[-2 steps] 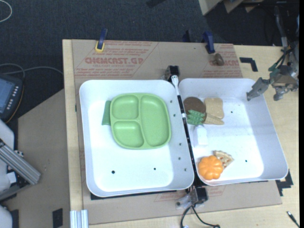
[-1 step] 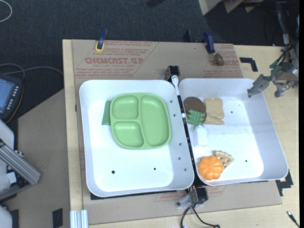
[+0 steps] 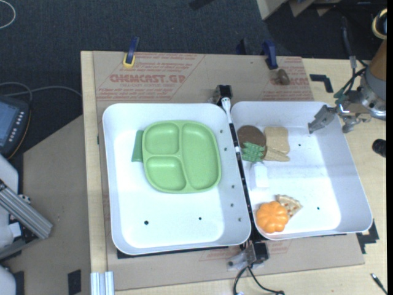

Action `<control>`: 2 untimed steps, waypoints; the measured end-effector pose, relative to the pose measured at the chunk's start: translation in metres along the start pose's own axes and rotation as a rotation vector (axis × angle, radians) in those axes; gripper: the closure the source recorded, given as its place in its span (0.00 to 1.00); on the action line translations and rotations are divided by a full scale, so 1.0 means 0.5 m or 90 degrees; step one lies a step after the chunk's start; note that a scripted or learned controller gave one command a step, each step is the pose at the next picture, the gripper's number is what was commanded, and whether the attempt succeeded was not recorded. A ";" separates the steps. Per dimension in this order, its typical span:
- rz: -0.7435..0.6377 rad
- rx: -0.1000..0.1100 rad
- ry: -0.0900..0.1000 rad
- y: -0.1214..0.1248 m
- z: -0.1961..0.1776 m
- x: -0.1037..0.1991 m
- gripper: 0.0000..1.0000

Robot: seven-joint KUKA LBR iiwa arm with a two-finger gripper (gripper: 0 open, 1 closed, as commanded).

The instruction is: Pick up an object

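— Orange pumpkin-shaped object (image 3: 272, 217) sits at the near edge of the right bin (image 3: 344, 165), touching a tan wafer-like piece (image 3: 290, 204). What else is around?

— A brown disc (image 3: 250, 135), beige block (image 3: 277, 141) and green piece (image 3: 252, 152) cluster by the divider; a green divided plate (image 3: 182, 155) fills the left bin (image 3: 123, 183)

— Gripper (image 3: 334, 118)?

— Above the right bin's far corner, fingers spread, holding nothing. The board (image 3: 147, 77) reads "CHEMCAST"
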State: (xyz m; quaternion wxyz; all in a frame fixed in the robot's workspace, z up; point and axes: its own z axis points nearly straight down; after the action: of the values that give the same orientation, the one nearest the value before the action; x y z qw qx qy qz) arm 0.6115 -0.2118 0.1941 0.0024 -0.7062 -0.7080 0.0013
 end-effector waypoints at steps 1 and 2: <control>0.002 0.001 0.000 -0.015 0.121 -0.004 0.00; 0.001 0.000 0.003 -0.014 0.224 0.001 0.00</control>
State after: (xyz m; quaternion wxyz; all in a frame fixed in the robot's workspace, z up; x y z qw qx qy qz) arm 0.6038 -0.2111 0.0822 0.0039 -0.7066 -0.7076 -0.0004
